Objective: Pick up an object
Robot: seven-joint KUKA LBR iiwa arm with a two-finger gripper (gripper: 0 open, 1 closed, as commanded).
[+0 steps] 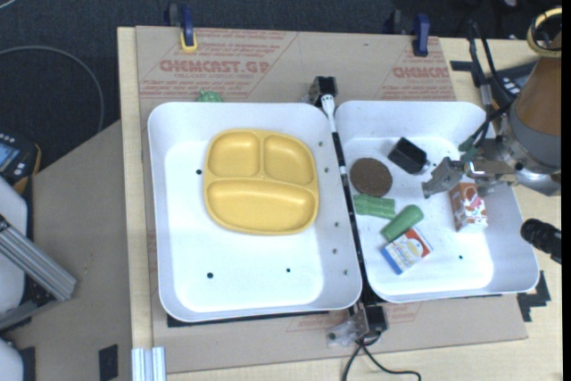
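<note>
End effector [443,178] hangs over the right bin [508,281], finger state can't tell, just beside the small red-and-white carton [467,206] near the bin's right wall, which looks light, fairly stiff but crushable, best pinched across its narrow flat sides.

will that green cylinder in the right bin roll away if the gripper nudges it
Probably: the green cylinder looks round and smooth, lying on its side. It may stop soon, since it rests against the blue-edged packet. It appears small, so likely light.
</note>
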